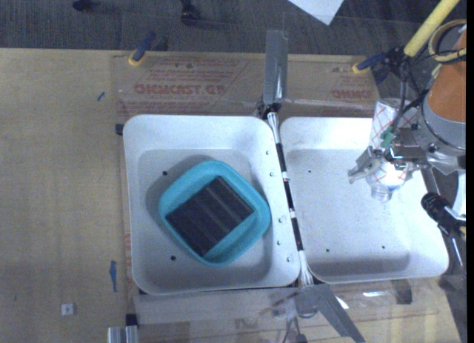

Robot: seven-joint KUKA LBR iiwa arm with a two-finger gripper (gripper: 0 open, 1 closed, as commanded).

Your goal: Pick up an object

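Two white bins sit side by side on your surface. Left bin has a blue dish with a dark ridged block inside. Over the right bin, your pincer looks clamped on a clear plastic bottle, hanging above the bin floor.

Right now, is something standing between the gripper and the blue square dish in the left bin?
Only the raised divider between the bins; the gripper hangs over the right bin, the blue square dish lies uncovered.
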